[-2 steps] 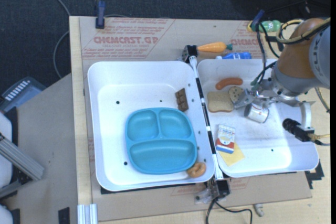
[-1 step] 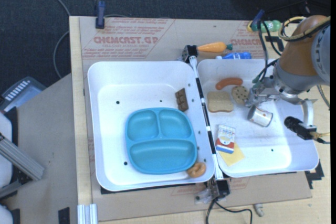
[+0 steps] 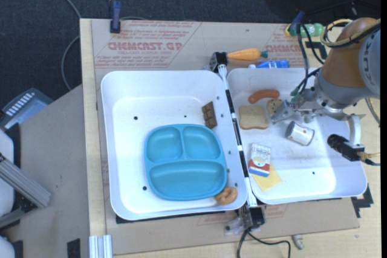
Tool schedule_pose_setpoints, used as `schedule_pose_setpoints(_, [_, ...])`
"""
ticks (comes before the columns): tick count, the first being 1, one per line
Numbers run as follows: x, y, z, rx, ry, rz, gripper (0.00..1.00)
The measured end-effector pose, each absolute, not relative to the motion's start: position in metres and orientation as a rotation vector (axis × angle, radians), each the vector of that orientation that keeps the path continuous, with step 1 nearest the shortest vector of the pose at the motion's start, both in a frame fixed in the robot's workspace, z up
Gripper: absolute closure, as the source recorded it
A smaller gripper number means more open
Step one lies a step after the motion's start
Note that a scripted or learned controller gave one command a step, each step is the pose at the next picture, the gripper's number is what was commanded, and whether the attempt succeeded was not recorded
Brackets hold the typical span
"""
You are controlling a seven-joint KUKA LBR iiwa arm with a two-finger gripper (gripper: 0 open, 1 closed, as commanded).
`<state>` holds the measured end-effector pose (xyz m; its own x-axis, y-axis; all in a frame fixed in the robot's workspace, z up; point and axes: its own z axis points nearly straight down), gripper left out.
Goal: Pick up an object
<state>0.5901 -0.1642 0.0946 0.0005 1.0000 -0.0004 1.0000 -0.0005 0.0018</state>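
since the task names no particular object, the likeliest target is whatever sits closest to the gripper [image 3: 284, 113], and that looks like the toast slice [image 3: 253, 118] in the right bin [image 3: 326, 187], lying flat near the divider with the gripper's tip just to its right over a small pale item i can't identify. can't tell from this angle whether the tool is released or clenched, and nothing is clearly caught in it. a sausage [image 3: 264, 95] lies just above the toast, near the bin's back wall, and a grey metal can [image 3: 300, 133] is tipped on its side right below the wrist, so it could roll if bumped. lower down, a small carton [image 3: 260, 159] rests on a yellow cheese slice [image 3: 268, 178], stacked, so grabbing one may drag the other. arm [image 3: 347, 66] comes in from the right and hangs low over the bin's upper middle, which fits a descent onto the toast cluster, my guess only. the left bin [image 3: 121, 93] holds a blue divided plate [image 3: 184, 161], a chocolate piece [image 3: 209, 115] by the right wall and a pretzel-like bit [image 3: 227, 194] at the plate's lower right corner, all well apart from the gripper. a carrot [image 3: 245, 54] and a blue-white bottle [image 3: 275, 64] lie outside on the board behind the bins.
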Motion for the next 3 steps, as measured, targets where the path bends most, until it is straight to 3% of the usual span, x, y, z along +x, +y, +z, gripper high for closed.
schedule_pose_setpoints(1, [0.546,-0.16,0.084,2.223,2.222,-0.001,0.0])
schedule_pose_setpoints(2, [0.547,-0.16,0.095,2.222,2.219,0.001,1.0])
schedule_pose_setpoints(3, [0.544,-0.175,0.136,2.22,2.219,0.0,1.0])
